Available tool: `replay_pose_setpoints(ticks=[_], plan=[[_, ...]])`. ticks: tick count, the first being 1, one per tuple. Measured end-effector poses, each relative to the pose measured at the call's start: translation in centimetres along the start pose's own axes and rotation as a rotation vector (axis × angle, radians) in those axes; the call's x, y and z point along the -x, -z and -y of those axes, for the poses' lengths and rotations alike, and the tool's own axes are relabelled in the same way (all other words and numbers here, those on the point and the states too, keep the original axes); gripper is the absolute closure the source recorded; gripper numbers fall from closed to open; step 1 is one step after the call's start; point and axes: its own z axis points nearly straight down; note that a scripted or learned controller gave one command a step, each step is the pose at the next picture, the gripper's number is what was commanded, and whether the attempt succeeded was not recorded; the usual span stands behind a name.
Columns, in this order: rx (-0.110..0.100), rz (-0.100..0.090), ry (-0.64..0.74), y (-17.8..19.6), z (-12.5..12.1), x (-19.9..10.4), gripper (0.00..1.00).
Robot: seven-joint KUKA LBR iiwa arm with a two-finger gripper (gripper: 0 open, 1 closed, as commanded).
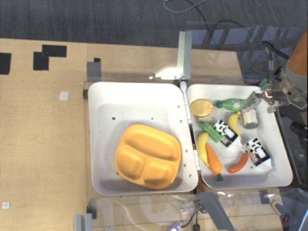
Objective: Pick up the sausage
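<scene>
- On the bench, two white bins sat side by side: the left bin (98, 143) bore one yellow divided tray (148, 156); the right bin (281, 174) held the clutter.
- From the right edge, the arm (298, 61) leaned over the right bin's far corner, its gripper (262, 101) above the rim; open or closed, I could not tell.
- Two bananas (234, 122), two cow-patterned cartons (257, 152), one green bottle (231, 103), one carrot (214, 161).
- One sausage (238, 163) lay near the front wall, between carrot and a carton, with bare floor around it.
</scene>
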Motion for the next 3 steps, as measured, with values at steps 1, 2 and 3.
replay_pose_setpoints(ticks=[1, 2, 3], plan=[[0.000, -0.001, -0.121, -0.9, -4.8, -8.9, 0.00], [-0.001, -0.002, -0.267, 2.5, 3.7, -20.6, 0.00], [-0.003, 0.000, -0.245, -4.3, 9.7, -12.9, 0.00]])
